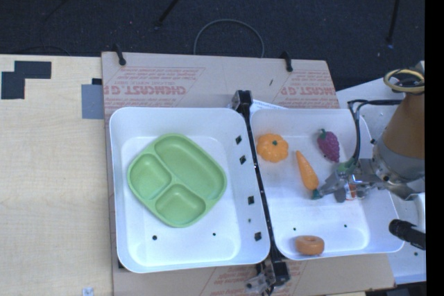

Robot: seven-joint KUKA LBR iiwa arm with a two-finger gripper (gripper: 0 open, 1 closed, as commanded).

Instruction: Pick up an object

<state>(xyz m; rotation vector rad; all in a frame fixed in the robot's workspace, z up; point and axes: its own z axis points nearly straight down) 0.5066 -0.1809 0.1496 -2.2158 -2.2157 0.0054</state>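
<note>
In the left bin [132,246], at nine o'clock of the scene, a green divided plate [177,179]: broad, flat, hard to pinch except at its rim. Across the divider, in the right bin [354,236], a small orange pumpkin [272,148] at about eleven o'clock of that bin; probably light hollow plastic, round and slippery, best squeezed across its widest part. Next, toward the centre, an orange carrot [306,170], slim and stiff, likely the nearest target; best taken across its thick middle, fingers square to its length. At six o'clock, a small orange ring-shaped piece [310,245] near the front wall. At one o'clock, a purple grape bunch [329,144], bumpy, so grippier. At three o'clock, the gripper [326,189], low beside the carrot's lower tip; fingers apparently spread slightly, pinching nothing.
</note>
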